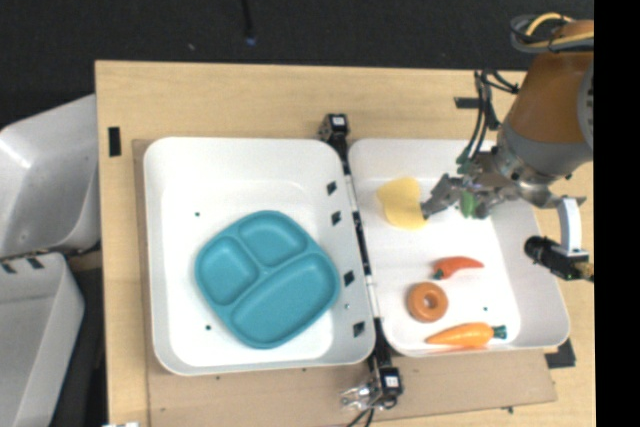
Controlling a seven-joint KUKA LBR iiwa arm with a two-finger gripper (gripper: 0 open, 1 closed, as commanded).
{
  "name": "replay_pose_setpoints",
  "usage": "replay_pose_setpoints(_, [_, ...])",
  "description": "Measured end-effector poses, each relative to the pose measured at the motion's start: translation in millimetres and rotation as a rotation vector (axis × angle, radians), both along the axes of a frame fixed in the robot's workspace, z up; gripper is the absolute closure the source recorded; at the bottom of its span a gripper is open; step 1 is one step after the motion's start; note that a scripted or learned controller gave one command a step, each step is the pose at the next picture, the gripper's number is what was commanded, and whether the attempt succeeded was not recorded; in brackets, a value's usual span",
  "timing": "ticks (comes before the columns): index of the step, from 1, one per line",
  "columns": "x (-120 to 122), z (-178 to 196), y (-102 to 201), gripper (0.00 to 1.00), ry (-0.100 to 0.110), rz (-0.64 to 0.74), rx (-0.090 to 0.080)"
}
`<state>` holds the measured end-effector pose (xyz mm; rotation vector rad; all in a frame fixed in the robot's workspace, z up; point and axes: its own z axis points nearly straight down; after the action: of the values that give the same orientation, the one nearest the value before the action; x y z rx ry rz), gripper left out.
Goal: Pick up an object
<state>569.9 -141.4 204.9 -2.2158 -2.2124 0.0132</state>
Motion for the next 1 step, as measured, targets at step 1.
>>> replay_pose_setpoints(1, [3.1, 7.9, 0.3, 0.0, -0.014, 0.003, -0.002])
